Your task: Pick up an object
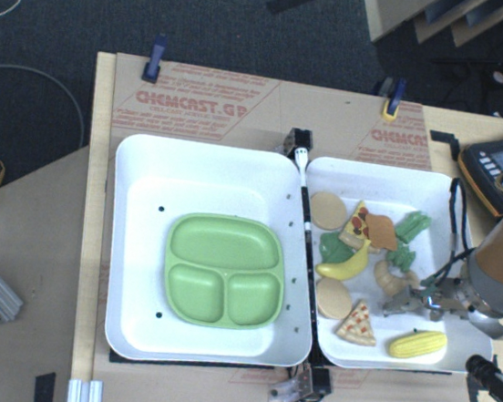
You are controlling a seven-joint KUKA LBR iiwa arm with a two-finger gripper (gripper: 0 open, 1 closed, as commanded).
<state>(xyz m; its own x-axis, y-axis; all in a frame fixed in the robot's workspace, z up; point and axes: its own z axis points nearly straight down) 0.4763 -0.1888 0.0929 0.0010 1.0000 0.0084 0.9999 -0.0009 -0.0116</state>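
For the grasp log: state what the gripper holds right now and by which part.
Cannot be told. The gripper sits low in the right bin, among the toy foods beside the corn cob, but the view shows nothing clearly between its fingers.

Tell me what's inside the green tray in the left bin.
The green tray shows three compartments, one long one at the top and two smaller ones below, all bare green. It lies flat in the left bin, so whatever is beneath the tray is covered.
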